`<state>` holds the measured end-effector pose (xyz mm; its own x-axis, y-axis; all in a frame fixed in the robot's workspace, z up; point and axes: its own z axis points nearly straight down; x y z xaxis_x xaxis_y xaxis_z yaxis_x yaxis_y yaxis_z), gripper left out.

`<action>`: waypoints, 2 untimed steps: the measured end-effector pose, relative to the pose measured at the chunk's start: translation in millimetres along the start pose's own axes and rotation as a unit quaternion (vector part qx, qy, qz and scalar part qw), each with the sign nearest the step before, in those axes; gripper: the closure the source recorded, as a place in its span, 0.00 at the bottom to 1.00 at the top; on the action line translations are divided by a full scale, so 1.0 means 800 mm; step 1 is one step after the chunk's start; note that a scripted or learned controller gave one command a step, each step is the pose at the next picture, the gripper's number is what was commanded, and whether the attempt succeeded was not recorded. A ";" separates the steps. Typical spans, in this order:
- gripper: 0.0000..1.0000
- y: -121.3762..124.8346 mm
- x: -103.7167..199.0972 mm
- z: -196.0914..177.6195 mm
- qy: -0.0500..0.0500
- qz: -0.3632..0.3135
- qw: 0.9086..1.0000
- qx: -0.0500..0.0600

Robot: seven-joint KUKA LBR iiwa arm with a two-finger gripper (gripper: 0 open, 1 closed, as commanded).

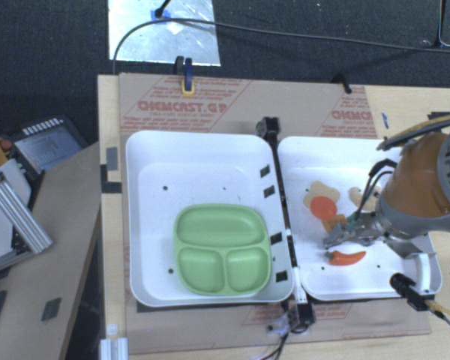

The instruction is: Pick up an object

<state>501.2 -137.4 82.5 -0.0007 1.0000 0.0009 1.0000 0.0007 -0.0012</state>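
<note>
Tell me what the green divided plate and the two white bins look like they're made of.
The green divided plate looks like molded plastic: one even pale green, rounded compartment ridges, a soft satin sheen. The left bin and the right bin look like thin formed plastic too, smooth, slightly glossy white with rounded corners and shallow walls; coated metal can't be ruled out.

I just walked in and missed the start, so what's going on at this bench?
A grey and orange robot arm reaches in from the right, its gripper low in the right bin among a few small items. It sits just above a red pepper-like piece and beside an orange-red piece lying on a tan one. Nothing is visibly between its fingers, so no pick is confirmed. The left bin holds a green divided plate, untouched.
</note>
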 end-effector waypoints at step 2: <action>1.00 0.004 -0.001 -0.070 -0.001 -0.001 1.000 -0.003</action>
<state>504.7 -138.4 138.1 -0.0035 1.0000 -0.0014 1.0000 0.0035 0.0054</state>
